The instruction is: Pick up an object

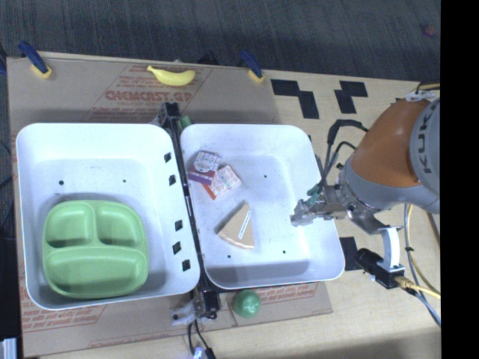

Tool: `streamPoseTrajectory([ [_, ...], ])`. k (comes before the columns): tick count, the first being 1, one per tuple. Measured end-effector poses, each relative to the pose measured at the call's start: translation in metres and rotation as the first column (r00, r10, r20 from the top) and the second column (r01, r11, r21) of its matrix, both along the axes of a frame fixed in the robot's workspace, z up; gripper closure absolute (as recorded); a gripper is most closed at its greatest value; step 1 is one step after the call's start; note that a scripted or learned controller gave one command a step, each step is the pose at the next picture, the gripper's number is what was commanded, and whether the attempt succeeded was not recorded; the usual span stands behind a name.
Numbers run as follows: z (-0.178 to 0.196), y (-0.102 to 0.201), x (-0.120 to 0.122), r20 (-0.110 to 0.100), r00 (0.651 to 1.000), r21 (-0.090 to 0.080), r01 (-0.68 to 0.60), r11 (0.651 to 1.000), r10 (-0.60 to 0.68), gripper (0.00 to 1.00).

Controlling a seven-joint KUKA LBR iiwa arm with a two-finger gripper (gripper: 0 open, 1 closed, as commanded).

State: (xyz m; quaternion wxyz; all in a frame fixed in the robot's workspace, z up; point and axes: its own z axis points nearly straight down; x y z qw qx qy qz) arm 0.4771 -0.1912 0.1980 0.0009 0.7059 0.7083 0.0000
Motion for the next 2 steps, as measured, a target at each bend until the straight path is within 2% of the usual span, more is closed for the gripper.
streamPoseTrajectory([
  [2,0.012,0.033,0.000,-0.001,1.000,0.000,-0.004,1.000,0.004,1.00],
])
